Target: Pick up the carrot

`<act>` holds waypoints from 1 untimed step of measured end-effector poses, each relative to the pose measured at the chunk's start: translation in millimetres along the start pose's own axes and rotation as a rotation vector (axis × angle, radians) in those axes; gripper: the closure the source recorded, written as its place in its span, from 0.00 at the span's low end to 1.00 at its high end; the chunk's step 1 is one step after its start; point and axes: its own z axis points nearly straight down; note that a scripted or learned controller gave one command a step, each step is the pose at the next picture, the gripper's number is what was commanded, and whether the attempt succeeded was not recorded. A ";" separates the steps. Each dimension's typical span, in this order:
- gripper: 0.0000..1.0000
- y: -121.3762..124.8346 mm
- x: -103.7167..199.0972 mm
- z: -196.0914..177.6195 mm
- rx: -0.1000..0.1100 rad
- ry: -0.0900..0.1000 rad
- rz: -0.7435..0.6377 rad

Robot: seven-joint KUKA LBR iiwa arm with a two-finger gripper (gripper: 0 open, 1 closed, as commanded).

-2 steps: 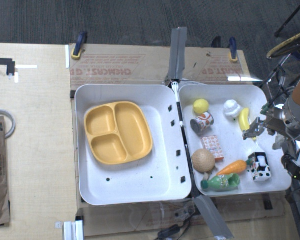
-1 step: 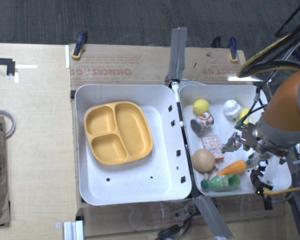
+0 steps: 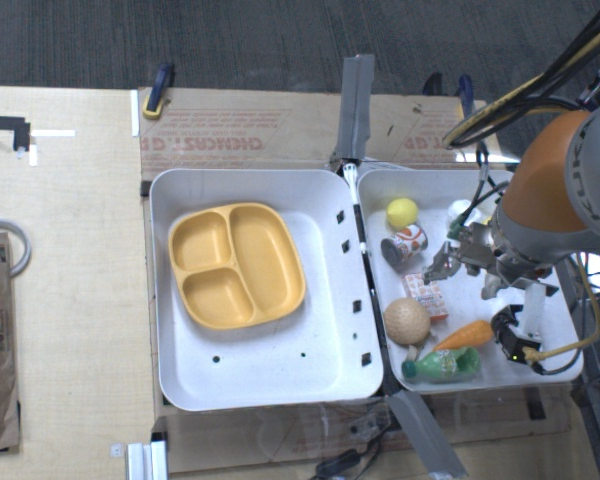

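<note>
The carrot (image 3: 462, 335) is orange and lies slanted near the front of the right bin (image 3: 540, 368), just above a green packet (image 3: 442, 366). My gripper (image 3: 469, 271) hangs over the middle of that bin, a short way behind the carrot and apart from it. Its fingers (image 3: 445, 262) stand open with nothing between them. The arm's grey and orange wrist (image 3: 545, 183) covers the bin's far right part.
Around the carrot lie a tan ball (image 3: 407, 320), a red and white packet (image 3: 425, 296), a small striped can (image 3: 409, 241) and a yellow ball (image 3: 402, 212). The left bin (image 3: 270, 368) holds a yellow divided plate (image 3: 237, 265). Black cables (image 3: 515, 343) loop to the carrot's right.
</note>
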 end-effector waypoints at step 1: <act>0.00 -27.5 -64.7 8.2 0.001 0.001 -0.108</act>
